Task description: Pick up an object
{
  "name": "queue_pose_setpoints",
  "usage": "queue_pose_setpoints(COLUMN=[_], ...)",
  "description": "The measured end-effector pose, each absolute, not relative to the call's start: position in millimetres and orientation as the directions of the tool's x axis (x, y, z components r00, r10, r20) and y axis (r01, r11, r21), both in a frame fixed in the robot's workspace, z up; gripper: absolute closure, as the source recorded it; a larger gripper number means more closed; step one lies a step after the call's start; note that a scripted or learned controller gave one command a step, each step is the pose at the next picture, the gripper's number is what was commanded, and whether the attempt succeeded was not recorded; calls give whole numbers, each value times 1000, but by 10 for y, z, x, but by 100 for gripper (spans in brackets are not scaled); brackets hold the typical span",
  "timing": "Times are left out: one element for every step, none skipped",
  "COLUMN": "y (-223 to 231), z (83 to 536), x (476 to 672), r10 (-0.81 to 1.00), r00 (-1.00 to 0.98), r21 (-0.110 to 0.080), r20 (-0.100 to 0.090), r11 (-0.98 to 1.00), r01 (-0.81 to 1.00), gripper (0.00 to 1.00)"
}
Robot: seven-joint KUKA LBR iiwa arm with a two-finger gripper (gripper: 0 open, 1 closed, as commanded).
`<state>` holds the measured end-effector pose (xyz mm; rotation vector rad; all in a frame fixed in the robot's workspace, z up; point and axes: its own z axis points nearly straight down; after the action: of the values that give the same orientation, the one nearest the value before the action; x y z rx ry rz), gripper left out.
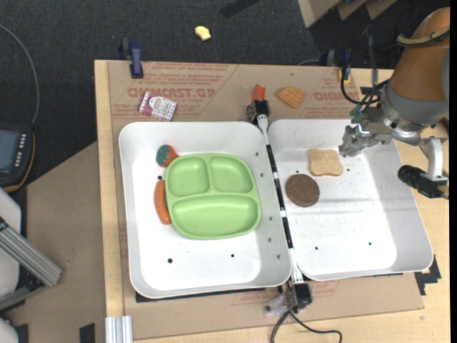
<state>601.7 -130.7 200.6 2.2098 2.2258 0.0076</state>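
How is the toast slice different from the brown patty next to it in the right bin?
The toast slice is tan and squarish; the brown patty is dark brown and round. The toast slice lies nearer the gripper and the bin's far side, the brown patty closer to the divider between the bins. Both lie flat in the right bin, close together.

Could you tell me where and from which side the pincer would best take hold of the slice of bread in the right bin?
The slice of bread lies flat on the floor of the right bin, so coming straight down from above is probably best, closing across its narrower width on two opposite crust edges. The pincer sits just off its upper right corner. The brown disc nearly touches its lower left edge, so avoid that side.
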Motion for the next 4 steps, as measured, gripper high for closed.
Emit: queue_pose_setpoints(y=[-1350, -1168, -1463, -1391], z=[1979, 1557, 882, 844], x=[5995, 6261, 6675, 6419], r10=[1000, 1000, 1000, 1000], r00=[-1, -2, 0, 1], r21=[2, 1, 3, -3], r20=[-1, -1, -2, 1], r11=[1, 2, 0, -1], r01=[1000, 1000, 1000, 1000], gripper=[0, 0, 0, 0])
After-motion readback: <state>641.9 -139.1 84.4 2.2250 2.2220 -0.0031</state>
